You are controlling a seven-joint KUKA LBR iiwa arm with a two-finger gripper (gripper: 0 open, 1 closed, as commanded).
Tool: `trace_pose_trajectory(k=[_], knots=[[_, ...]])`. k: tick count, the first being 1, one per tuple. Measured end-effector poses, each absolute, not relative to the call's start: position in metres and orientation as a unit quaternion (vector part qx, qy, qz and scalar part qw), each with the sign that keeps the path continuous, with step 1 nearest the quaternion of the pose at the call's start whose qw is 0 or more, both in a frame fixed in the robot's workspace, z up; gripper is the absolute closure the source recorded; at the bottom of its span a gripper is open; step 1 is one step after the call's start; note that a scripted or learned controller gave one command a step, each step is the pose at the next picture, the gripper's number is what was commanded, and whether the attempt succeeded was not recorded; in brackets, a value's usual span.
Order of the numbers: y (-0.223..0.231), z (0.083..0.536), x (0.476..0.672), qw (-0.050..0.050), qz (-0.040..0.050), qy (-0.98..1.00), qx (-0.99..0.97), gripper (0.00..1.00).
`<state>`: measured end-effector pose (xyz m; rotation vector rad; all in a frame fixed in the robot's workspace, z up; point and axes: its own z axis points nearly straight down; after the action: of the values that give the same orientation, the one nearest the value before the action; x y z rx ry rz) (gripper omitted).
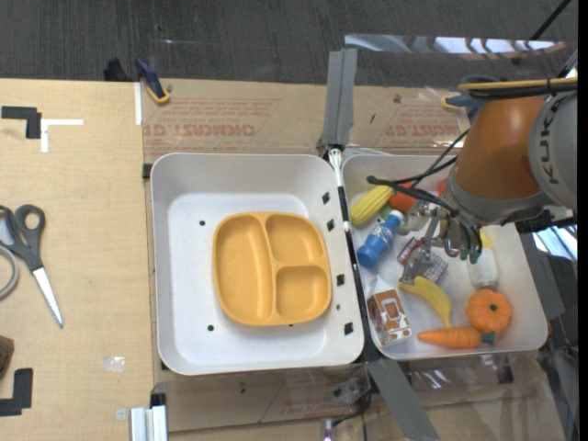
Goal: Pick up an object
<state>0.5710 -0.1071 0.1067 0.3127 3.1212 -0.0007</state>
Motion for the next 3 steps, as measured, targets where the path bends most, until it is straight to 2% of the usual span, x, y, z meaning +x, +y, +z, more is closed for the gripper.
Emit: trace_pose_trajectory(k=[1, 2, 3], knots=[[-0.106, 0.092, 0.478, 0.0, -0.0001, 0.992, 0.125, 0.0], [-0.109, 0.094, 0.623, -0.002, 0.0006, 0.979, 0.204, 0.0], [-0.098, 0.094, 0.642, 0.003, -0.0009, 0.965, 0.263, 0.0]])
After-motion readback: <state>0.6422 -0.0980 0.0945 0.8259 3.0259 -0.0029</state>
